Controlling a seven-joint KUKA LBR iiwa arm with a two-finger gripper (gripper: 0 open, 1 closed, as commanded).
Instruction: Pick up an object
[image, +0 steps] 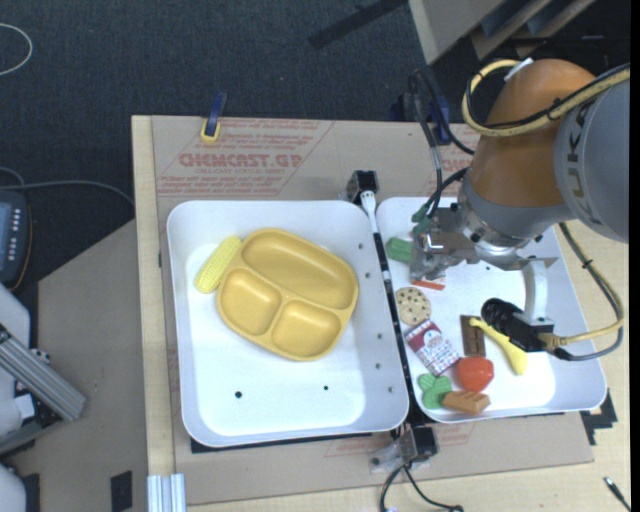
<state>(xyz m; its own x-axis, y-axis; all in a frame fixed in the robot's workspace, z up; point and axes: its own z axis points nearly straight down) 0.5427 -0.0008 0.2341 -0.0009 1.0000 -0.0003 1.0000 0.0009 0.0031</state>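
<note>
A dark carpeted floor surrounds the bench, whose brown cardboard top bears red printed lettering. A yellow clamp grips its far edge. Cables trail across the floor.

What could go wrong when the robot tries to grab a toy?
The toys in the right bin lie crowded: the cookie, the red packet and the tomato sit close together, so the tool might bump a neighbour or grab two. It also hangs near the bin's left wall and could knock it.
</note>
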